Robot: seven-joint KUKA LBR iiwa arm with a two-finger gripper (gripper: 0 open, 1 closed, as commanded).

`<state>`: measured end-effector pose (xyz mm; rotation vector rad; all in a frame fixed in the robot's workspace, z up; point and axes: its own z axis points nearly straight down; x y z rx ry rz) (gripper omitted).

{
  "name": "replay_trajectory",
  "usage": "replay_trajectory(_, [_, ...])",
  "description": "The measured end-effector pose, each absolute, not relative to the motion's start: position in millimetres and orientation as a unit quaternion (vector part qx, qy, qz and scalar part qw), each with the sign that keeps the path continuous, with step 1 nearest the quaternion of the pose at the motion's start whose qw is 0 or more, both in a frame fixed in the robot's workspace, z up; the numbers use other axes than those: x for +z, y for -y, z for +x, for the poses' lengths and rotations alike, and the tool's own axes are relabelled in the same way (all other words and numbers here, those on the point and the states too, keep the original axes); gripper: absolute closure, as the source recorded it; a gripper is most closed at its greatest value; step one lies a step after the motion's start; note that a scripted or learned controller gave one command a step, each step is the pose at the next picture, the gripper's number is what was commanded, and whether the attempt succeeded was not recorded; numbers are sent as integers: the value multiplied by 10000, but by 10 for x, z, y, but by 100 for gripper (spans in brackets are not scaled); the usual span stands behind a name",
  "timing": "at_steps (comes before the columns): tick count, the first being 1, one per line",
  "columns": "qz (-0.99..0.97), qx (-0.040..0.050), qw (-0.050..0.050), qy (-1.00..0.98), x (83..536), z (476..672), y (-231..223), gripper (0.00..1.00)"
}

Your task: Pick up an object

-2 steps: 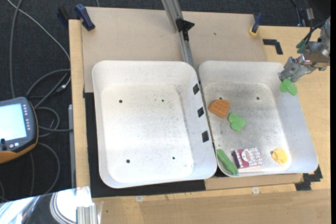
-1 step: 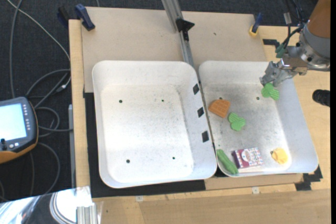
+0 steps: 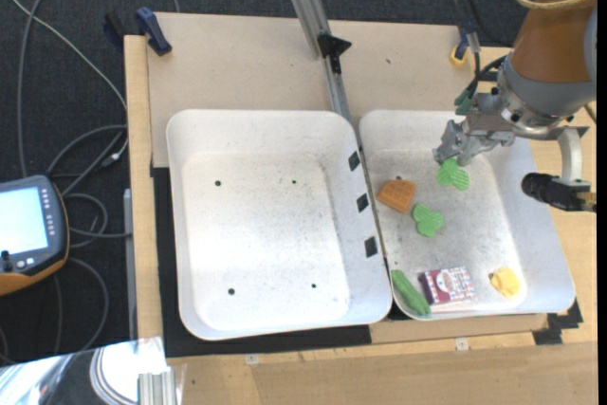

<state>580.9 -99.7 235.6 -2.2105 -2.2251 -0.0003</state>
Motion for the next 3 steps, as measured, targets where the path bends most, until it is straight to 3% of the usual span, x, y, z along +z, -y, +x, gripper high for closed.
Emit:
replay_trajectory(2, [-7045,-4,26,7097,2506,5622,-79,100])
replay_trajectory(3, [-7048,8,31,7094,2340,5452,-611,100])
